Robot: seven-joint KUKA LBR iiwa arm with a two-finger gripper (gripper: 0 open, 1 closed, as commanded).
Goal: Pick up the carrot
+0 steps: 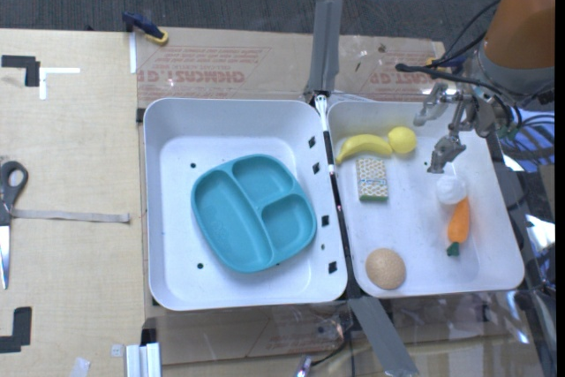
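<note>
The carrot (458, 222) lies in the right bin (508, 274) near its right wall, orange with a small green stub pointing toward the front. My gripper (447, 146) hangs above the same bin's back right part, a short way behind the carrot and apart from it. Nothing shows in its grasp. A small white lump (450, 188) sits between the gripper and the carrot, touching the carrot's far end.
The right bin also has a banana (363, 145), a lemon (402, 140), a green-and-white sponge (372, 178) and a round brown roll (385, 268). The left bin (163, 190) holds a blue divided plate (254, 212). Scissors (9, 207) lie on the bench at far left.
</note>
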